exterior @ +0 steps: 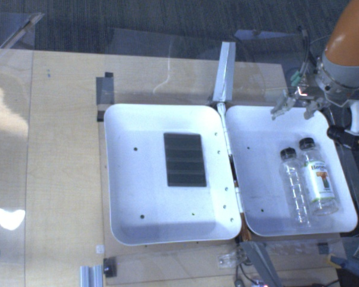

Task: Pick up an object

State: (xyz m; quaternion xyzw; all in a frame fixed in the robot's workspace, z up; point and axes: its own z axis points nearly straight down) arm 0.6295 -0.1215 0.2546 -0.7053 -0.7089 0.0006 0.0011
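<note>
Two clear plastic bottles with black caps lie side by side in the right bin (pixel 257 214). The left bottle (pixel 294 185) is plain, and the right bottle (pixel 318 178) carries a white label with orange print. A dark ridged rectangular block (pixel 185 159) lies flat in the middle of the left bin (pixel 131 220). My gripper (pixel 295 106) hangs above the far edge of the right bin, well up from the bottles, open with nothing between its splayed fingers.
A metal divider post (pixel 224 70) rises behind the seam between the two bins. The wooden bench (pixel 48 160) stretches out to the left. The arm's orange band (pixel 352 34) and grey wrist fill the upper right corner. Cables and brackets sit below the right bin.
</note>
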